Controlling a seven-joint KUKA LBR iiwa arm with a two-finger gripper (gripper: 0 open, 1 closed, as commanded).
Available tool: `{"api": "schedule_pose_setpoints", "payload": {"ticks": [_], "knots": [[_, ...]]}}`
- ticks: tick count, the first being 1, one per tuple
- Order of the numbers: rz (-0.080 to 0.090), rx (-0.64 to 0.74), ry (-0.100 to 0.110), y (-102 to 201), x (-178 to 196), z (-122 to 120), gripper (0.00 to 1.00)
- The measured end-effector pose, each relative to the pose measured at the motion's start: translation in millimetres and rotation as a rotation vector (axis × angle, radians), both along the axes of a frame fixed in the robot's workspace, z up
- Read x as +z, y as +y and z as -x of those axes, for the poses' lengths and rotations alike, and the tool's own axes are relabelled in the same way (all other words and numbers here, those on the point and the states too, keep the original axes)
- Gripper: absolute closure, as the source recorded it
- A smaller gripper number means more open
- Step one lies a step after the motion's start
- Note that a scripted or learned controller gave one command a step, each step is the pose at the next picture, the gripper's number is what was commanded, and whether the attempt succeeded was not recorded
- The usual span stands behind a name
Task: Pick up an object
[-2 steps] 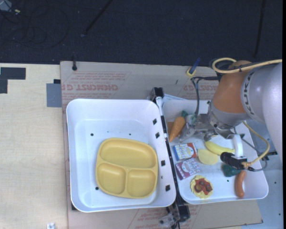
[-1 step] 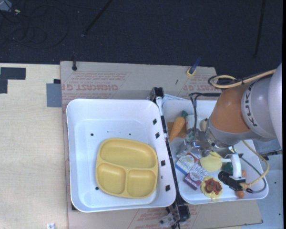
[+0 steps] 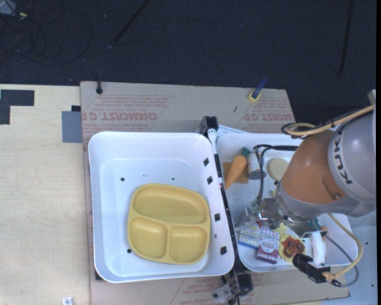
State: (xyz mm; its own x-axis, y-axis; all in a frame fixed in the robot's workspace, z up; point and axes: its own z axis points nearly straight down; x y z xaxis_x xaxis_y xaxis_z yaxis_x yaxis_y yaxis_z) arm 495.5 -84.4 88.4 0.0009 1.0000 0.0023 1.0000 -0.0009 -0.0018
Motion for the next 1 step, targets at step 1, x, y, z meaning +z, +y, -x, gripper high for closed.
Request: {"api": "schedule_pose_setpoints", "payload": {"ticks": [1], "knots": [[0.002,-0.001,0.0,-22.8,54.2,-85.1,0.0]]}}
